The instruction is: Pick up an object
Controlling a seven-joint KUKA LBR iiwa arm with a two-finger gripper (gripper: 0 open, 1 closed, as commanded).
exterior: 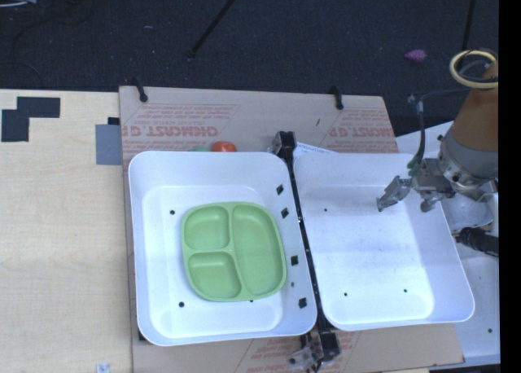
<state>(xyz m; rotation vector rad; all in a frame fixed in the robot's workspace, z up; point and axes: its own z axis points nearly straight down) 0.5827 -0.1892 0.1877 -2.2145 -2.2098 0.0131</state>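
One green plate [234, 250], left bin [155, 176].

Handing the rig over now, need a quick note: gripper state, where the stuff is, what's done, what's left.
Gripper: over the right bin, near its upper right corner, fingers spread, nothing between them.
Green divided plate: lying flat in the left bin.
Small orange-red object: outside, just behind the left bin's back rim.
Done: nothing picked.
Left: reach an object, likely the plate, grasp and lift it.
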